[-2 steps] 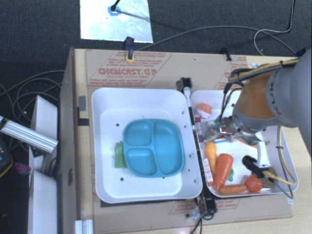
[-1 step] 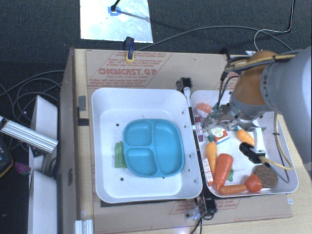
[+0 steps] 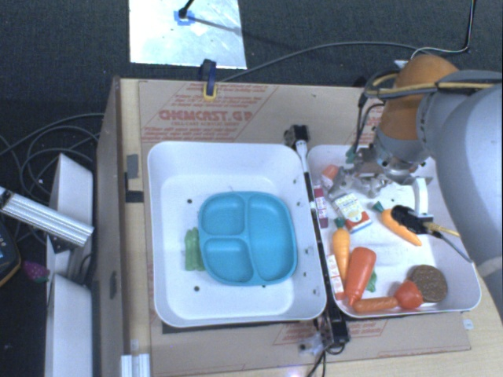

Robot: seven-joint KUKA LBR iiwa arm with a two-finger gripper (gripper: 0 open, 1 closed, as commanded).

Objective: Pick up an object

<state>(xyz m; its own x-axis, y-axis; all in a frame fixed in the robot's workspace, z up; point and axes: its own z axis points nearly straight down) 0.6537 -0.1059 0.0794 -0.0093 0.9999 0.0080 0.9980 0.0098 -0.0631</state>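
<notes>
White packet [image 3: 347,206]: nearest thing to the gripper, so my pick for the target. It lies in the upper-left part of the right bin [image 3: 452,254], close to the wall shared with the left bin [image 3: 181,203].
Packet handling: probably light, thin and soft-sided. Likely to flex, or to skate on the smooth bin floor. Grip across the short side near the middle, not at a corner.
Packet look: white wrapper with green and red print, lying flat and tilted. A small red-edged piece touches its lower right corner.
Gripper [image 3: 355,175]: low over the right bin's upper-left area, just above the packet. Open or closed: cannot tell, the metalwork blurs together from this angle. Nothing visibly held.
Small carrot [image 3: 340,246]: just below the packet, upright in the view. Stiff moulded toy by the look, rounded, may roll.
Big carrot [image 3: 360,272]: beside the small one, tilted, thicker. Probably the easier fallback, gripped across its width.
Third carrot [image 3: 395,225]: right of the packet, apart from it.
Brown disc [image 3: 428,283]: lower right of the bin, flat, with a red piece [image 3: 409,294] touching its left side.
Blue plate [image 3: 247,236]: divided, centred in the left bin, with a green strip [image 3: 191,250] against its left edge.
Progress: pick not yet made.
Risk: clutter crowds the packet, so a neighbour may get nudged.
</notes>
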